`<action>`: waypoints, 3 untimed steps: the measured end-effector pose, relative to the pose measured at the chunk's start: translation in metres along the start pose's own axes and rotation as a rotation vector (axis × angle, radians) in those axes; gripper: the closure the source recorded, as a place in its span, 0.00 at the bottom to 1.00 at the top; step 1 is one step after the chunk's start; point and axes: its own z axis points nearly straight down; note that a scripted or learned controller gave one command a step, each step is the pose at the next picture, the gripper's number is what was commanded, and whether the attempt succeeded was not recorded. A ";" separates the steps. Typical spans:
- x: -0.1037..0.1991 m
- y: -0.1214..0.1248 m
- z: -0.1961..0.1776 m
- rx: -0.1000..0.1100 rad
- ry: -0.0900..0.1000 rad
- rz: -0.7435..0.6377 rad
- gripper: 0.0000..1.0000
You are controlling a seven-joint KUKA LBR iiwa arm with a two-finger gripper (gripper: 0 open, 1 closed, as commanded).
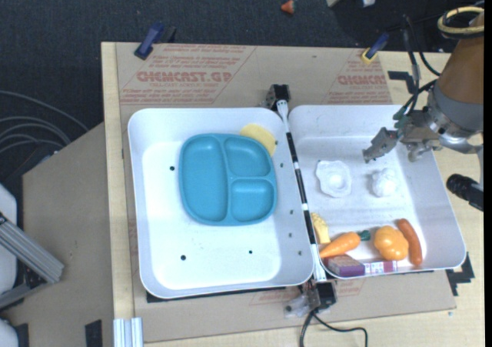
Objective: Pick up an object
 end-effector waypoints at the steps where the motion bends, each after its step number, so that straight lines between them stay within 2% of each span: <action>1: 0.024 -0.046 0.122 -0.001 0.000 0.000 0.00; 2: 0.052 -0.088 0.122 -0.002 -0.005 0.004 0.00; 3: 0.053 -0.087 0.112 -0.002 -0.002 0.003 1.00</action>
